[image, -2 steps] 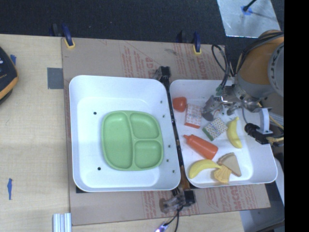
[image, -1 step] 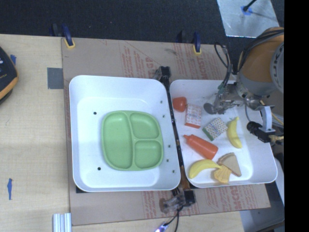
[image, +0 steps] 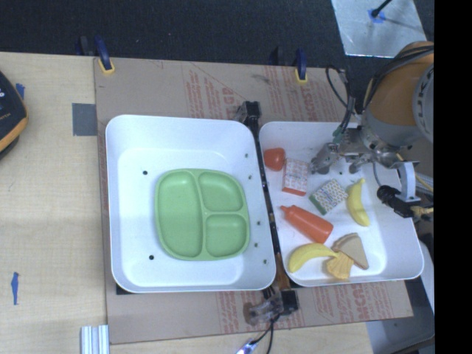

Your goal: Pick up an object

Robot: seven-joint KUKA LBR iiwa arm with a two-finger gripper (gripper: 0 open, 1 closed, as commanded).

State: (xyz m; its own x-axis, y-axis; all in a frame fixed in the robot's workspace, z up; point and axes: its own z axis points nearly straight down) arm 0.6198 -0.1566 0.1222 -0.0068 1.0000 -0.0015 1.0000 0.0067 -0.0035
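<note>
My gripper (image: 339,165) hangs over the back of the right bin (image: 402,260), just above a green checkered pouch (image: 328,195). Its fingers look spread, open, with nothing between them. Around it in that bin lie a small red round piece (image: 274,158), a red-and-white box (image: 296,177), a yellow banana (image: 358,203), an orange bottle (image: 307,223), a second banana (image: 310,255), a bread slice (image: 354,250) and a yellow wedge (image: 339,267).
The left bin (image: 129,142) holds a green divided plate (image: 200,213). A black clip (image: 251,111) sits where the bins meet at the back. The arm's grey and orange body (image: 398,94) and its cables (image: 402,198) overhang the right bin's right side.
</note>
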